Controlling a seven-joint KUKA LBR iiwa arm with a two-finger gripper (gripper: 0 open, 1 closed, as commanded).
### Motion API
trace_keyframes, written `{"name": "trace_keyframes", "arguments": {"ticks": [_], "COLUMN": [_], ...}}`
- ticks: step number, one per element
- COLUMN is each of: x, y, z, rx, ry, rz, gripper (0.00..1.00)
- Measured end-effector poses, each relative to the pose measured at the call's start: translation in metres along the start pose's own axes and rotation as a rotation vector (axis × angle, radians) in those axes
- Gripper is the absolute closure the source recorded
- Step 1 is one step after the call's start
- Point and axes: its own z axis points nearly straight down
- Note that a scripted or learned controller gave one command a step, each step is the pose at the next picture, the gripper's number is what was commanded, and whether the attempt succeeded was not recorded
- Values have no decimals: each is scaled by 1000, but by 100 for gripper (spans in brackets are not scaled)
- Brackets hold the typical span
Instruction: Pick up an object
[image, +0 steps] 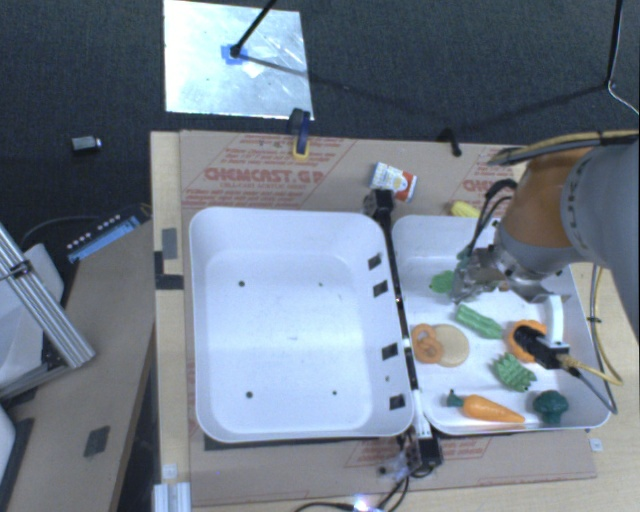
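Green is what the tool is hovering over right now: a small leafy-looking piece is sitting just left of it in the right bin, middle-right of frame. Just below and right of the tool a bumpy green pickle-shaped thing is lying with its long axis running down-right. Can't tell how the tool is set, and nothing is visibly held. Everything is looking like smooth plastic play food: an orange carrot, a ridged green chunk, a broccoli.
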Motion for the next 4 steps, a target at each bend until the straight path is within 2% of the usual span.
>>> {"name": "trace_keyframes", "arguments": {"ticks": [1, 2, 3, 4], "x": [54, 143, 169, 203], "y": [78, 75, 32, -110], "z": [-97, -238, -452, -441], "rx": [-14, -15, -19, 3], "ry": [0, 3, 3, 4], "rz": [-7, -10, -4, -7], "gripper": [100, 100, 100, 100]}}
